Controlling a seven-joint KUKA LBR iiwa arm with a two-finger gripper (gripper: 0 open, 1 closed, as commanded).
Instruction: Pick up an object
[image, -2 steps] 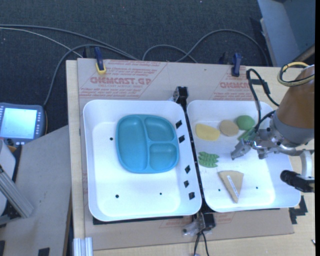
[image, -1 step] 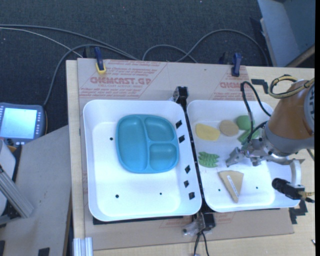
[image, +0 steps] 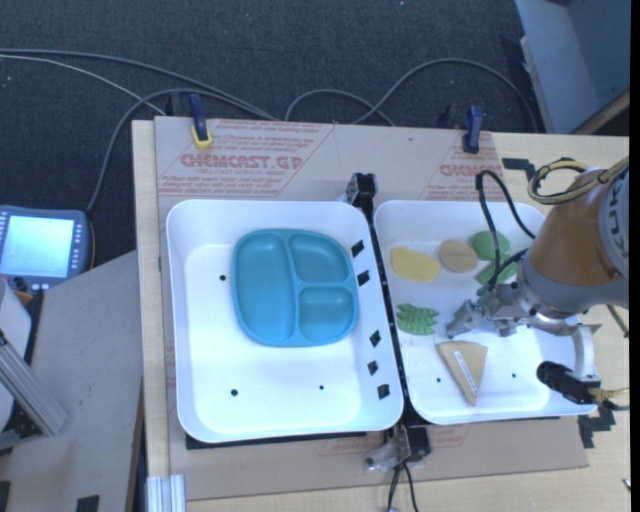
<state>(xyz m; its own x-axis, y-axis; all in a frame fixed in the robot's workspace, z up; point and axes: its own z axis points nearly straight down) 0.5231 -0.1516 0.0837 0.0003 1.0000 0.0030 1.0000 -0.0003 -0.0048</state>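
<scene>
While the grey arm (image: 585, 250) reaches in from the right over the right bin (image: 530, 398), its claw (image: 468, 318) hangs low above the middle of that bin, and whether it is wide or narrow I cannot tell; nothing shows between its tips. Just to the claw's left lies a green leaf (image: 418, 319), close to the tips but whether touching I cannot tell; just below the claw lies a tan wedge (image: 465, 368), point toward the near rim; above the claw and a little left sit a yellow piece (image: 414, 264) and a round tan piece (image: 459, 256), side by side; above the claw and to its right a green piece (image: 489, 245) lies partly behind the black cable (image: 497, 205) that loops over the wrist. Farther left, past the black divider (image: 372, 290) between the bins, the left bin (image: 200, 390) bears a blue tray (image: 295, 287) of three compartments, well apart from the claw. Both bins rest on a board (image: 250, 160) held by two clamps (image: 200, 128) at its far edge; a handheld screen (image: 40, 245) lies off the bench, far to the claw's left.
</scene>
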